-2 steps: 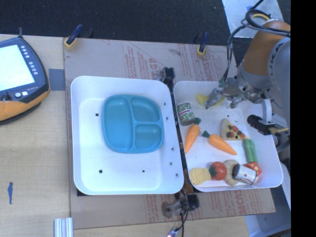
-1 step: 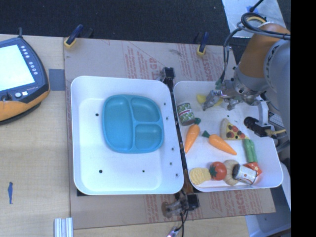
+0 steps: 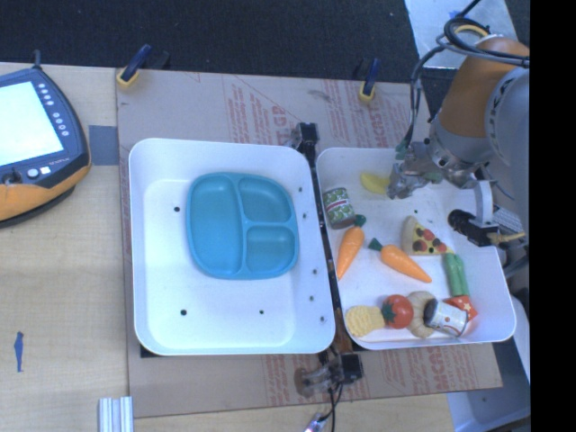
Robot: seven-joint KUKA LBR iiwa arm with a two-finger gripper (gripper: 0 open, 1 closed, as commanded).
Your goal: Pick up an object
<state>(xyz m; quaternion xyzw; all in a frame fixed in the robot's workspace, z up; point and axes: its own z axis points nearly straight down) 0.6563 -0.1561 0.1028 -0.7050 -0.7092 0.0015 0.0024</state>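
Note:
My gripper (image 3: 402, 184) hangs over the back of the right bin (image 3: 360, 159), right beside a yellow banana-like piece (image 3: 373, 183). Nothing shows between its fingers. Lying in the same bin are a small green-labelled can (image 3: 338, 205), two orange carrots (image 3: 349, 251) (image 3: 404, 261), a pizza slice (image 3: 423, 238), a green vegetable (image 3: 455, 274), a tomato (image 3: 397, 310), a yellow waffle-like piece (image 3: 364, 319), a beige piece (image 3: 419, 313) and a red and white can (image 3: 451, 315).
The left bin (image 3: 144, 241) holds a blue divided plate (image 3: 242, 225). A tablet-like pendant (image 3: 36, 142) lies at the far left of the bench. Blue and yellow clamps (image 3: 133, 66) (image 3: 366, 81) grip the back edge of the board.

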